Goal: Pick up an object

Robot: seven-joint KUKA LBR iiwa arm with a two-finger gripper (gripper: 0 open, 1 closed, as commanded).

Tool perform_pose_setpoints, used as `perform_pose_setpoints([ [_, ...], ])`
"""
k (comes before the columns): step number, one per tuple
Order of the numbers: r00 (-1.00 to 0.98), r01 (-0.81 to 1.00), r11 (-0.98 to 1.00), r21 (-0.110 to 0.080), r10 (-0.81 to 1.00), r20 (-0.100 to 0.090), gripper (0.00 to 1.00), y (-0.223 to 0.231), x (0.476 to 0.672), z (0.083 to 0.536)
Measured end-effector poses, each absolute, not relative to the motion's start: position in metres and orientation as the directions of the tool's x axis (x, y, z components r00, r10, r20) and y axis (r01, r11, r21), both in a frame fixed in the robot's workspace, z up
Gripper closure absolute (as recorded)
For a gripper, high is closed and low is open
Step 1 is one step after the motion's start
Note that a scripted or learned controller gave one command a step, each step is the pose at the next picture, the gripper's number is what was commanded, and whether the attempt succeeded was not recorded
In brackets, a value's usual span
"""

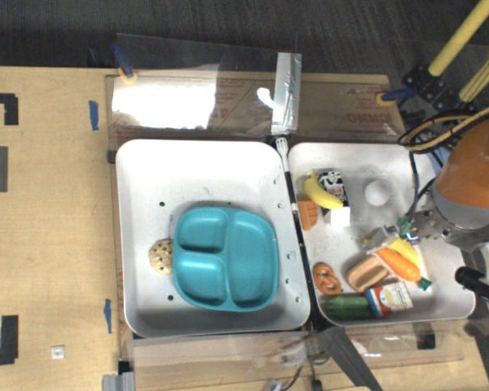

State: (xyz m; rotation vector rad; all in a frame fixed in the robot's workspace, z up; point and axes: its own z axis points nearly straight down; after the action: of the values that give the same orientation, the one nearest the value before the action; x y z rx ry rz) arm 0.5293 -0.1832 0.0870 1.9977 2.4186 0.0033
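The right bin (440,300) holds several small items: a yellow banana (322,192), a white cube (339,216), a pretzel (326,278), a green cucumber (346,305), a brown bread roll (367,272), an orange carrot (402,261) and a labelled can (389,298). My arm comes in from the right with its orange band (473,173) above the bin's right rim. My gripper (399,231) hangs low over the right part of that bin, just above the carrot and the roll. Its lower end is hidden among cables and the arm's body.
The left bin (138,169) holds a teal divided plate (226,255) and a speckled cookie (160,255) beside it. A clear plastic sheet and a metal bracket (286,92) stand behind the bins. Yellow poles (464,31) and cables lie at the far right.
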Motion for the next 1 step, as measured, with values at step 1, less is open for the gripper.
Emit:
perform_pose_setpoints([
  [1, -0.187, 0.982, 0.187, 0.011, 0.982, -0.005, 1.00, -0.1833, 0.5312, 0.0986],
])
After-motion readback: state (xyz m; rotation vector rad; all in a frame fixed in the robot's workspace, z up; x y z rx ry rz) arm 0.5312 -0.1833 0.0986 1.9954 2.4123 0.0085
